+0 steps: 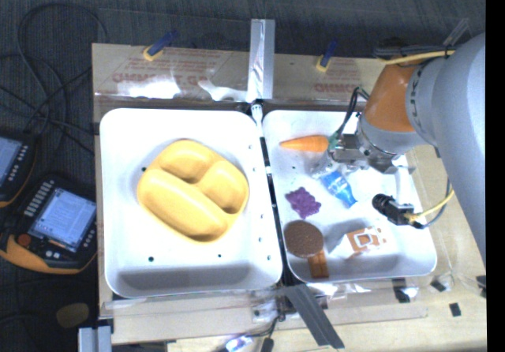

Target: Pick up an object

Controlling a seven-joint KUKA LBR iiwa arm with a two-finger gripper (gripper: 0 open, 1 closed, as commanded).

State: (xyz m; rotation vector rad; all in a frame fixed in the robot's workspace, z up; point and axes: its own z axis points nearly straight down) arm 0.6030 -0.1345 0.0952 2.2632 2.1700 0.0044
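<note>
Far left of the end effector [341, 159], the left bin [118, 264] holds a large yellow bread-shaped object [193, 189]: probably soft, too broad to grip. Below-left lie a purple cluster [303, 202] and brown disc [304, 238]. The orange carrot [304, 143], just left, looks light and rigid; grasp mid-body. The blue packet [339, 187] sits directly beneath. Finger state: cannot tell. The bin wall [268, 177] limits leftward clearance.

Bulky grey arm [461, 106]; orange band [387, 102]; yellow cable [438, 212]
</note>
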